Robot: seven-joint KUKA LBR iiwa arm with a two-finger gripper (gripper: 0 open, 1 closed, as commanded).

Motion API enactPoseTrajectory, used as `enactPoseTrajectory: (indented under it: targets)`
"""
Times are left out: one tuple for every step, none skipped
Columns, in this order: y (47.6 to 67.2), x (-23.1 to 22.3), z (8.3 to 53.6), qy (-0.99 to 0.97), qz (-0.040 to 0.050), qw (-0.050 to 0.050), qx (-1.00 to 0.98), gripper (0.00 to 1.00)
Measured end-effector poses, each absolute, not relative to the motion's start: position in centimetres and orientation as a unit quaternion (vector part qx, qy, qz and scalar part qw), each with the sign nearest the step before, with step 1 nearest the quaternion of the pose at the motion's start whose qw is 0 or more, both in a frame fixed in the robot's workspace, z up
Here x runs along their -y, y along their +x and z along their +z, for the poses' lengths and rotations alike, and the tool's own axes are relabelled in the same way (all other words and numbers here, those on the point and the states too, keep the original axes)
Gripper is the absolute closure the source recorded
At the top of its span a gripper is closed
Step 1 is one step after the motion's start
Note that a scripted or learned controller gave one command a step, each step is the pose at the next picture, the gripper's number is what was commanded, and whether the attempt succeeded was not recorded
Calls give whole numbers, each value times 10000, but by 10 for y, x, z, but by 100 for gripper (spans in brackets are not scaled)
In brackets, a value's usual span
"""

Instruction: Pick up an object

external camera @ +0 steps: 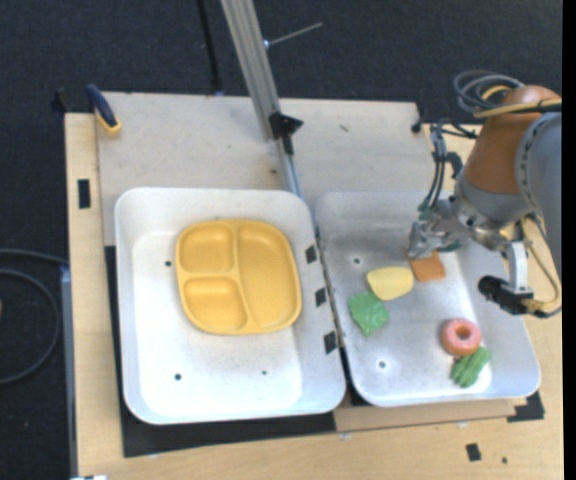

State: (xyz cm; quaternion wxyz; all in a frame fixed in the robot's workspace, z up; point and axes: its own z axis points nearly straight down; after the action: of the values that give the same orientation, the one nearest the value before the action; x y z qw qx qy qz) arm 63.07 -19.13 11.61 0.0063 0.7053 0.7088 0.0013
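We see the gripper low in the right bin, directly over the far edge of a small orange block; the block lies just to its near side, touching or nearly so. A pale yellow piece sits just left of the block. Whether anything is grasped, we cannot tell.
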Motion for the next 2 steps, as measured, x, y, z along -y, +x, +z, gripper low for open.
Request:
enactPoseTrajectory:
  targets:
    - [633, 192, 182, 7059, 18, 37, -7083, 100]
    - [629, 202, 240, 7066, 15, 39, -7076, 100]
